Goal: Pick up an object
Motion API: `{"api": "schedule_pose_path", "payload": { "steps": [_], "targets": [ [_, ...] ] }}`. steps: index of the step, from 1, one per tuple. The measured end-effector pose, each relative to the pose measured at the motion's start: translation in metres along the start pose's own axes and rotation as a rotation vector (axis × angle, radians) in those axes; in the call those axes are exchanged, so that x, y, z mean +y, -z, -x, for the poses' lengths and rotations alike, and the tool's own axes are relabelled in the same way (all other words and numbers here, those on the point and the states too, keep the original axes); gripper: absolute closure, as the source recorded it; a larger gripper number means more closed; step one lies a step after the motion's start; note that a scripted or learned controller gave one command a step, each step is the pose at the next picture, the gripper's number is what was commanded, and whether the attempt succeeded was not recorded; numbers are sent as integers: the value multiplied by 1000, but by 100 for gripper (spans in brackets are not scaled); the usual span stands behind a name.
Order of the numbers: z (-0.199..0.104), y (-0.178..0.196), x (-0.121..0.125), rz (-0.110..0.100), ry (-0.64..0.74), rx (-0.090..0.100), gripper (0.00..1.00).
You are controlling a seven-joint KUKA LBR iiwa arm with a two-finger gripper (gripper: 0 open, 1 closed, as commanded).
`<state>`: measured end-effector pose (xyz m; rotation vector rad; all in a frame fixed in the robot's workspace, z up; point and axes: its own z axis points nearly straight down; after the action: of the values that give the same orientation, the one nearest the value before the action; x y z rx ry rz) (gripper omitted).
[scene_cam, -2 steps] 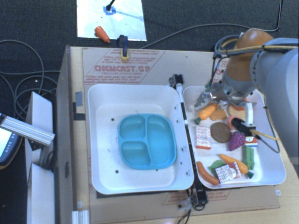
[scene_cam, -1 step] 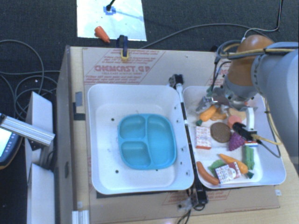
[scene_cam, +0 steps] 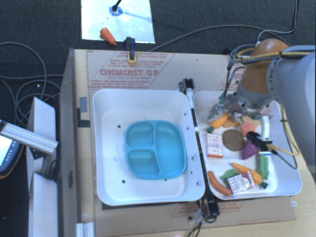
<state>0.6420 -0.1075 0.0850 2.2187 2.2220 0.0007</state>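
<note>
My gripper (scene_cam: 220, 110) is low over the far left part of the right bin (scene_cam: 291, 181), and the grey arm reaches in from the right. Just below it lies a small orange carrot (scene_cam: 218, 121), touching it or nearly so. Toy food is scattered nearby: a brown disc (scene_cam: 233, 139), a white and red carton (scene_cam: 214, 145), a pink-red fruit (scene_cam: 248, 128), purple grapes (scene_cam: 250, 150), a green pepper (scene_cam: 263, 166), another carrot (scene_cam: 247, 171), a sausage (scene_cam: 218, 183) and a second carton (scene_cam: 241, 182).
The left bin (scene_cam: 111, 181) holds a blue divided plate (scene_cam: 155, 148). A black bar (scene_cam: 195, 127) runs along the divide between the bins. Cables hang by the arm. Behind the bench lies a white sheet (scene_cam: 116, 11) with an orange object (scene_cam: 107, 34).
</note>
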Motion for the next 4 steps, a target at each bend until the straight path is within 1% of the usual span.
{"api": "schedule_pose_path", "payload": {
  "steps": [1,2,3,4],
  "targets": [
    [-4,0,-12,1,-1,0,0],
    [50,36,27,4,0,-1,0],
    [14,10,-19,-1,0,1,0],
    [14,21,-19,-1,0,0,100]
  ]
}}
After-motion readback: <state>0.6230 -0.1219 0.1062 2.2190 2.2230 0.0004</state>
